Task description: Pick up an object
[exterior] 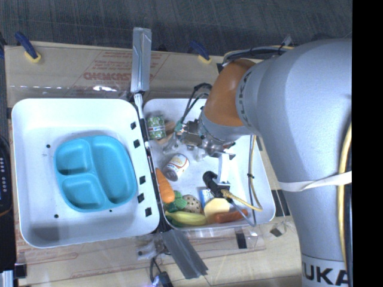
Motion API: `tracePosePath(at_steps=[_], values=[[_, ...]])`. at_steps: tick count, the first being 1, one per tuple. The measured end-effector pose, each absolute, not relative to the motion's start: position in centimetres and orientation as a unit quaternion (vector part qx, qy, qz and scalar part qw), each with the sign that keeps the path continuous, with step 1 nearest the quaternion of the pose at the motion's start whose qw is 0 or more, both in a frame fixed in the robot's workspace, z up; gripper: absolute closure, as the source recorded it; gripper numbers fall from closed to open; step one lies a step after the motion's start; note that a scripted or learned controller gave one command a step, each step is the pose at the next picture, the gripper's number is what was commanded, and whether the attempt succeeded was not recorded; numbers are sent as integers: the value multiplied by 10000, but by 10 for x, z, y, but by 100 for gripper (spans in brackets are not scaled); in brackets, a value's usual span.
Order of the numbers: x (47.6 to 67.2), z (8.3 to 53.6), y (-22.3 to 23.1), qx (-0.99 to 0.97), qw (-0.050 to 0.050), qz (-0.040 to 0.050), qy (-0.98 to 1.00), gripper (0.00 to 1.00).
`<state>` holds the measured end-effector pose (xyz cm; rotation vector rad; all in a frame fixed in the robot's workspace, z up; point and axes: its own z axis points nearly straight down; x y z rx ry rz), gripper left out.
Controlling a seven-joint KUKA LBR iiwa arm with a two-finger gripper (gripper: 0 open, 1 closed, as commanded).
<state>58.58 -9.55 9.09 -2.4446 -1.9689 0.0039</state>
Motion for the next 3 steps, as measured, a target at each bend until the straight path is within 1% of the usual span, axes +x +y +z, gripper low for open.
tracePosePath(at_steps=[1,2,3], values=[[600,93,-101,-7388,-2,-2,-6739,0],[567,91,-99,-7228,19,10,-6910,0],[567,101,-99,-7218,20,12,-6921,100]])
